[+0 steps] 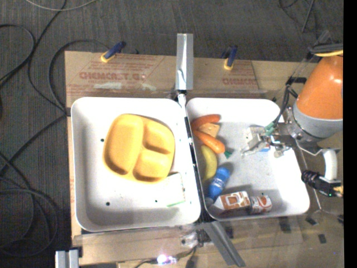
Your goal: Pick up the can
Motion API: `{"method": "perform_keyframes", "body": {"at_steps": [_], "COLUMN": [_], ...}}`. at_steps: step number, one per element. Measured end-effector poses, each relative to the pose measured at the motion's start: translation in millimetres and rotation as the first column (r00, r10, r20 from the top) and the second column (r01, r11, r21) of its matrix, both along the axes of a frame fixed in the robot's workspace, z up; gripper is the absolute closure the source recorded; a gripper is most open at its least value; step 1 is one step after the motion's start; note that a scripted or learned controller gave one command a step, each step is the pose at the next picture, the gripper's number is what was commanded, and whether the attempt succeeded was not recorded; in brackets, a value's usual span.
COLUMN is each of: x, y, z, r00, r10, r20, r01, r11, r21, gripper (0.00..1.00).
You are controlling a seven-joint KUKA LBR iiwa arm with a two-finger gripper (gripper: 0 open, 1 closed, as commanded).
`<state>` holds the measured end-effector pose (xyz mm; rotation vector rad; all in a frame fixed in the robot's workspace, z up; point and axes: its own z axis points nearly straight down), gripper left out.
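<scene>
Over right bin (290, 202) hand (252, 144), fingers spread, holding nothing; can (261, 204) at front edge.

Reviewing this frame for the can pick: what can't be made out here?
- Gripper, camera view: small and blurred; finger opening unreadable.
- Can: lies low in the right bin beside the carton; label too small to read.
- Banana: partly covered by the orange items above it.
- Blue bottle: details too small.
- Arm: cut off by the right edge.
</scene>
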<state>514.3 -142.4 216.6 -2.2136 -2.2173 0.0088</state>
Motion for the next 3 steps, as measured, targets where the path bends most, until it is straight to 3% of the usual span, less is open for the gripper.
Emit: {"method": "perform_keyframes", "body": {"at_steps": [1,2,3], "x": [-13,23,91], "y": [18,12,-6], "z": [-49,-130,-130], "r00": [0.987,0.975,0.986], "r10": [-0.159,-0.22,-0.167], "r20": [-0.001,0.01,0.016], "r01": [0.159,0.22,0.168], "r11": [0.987,0.975,0.986], "r21": [-0.001,-0.002,-0.004], "gripper": [0.0,0.0,0.0]}}
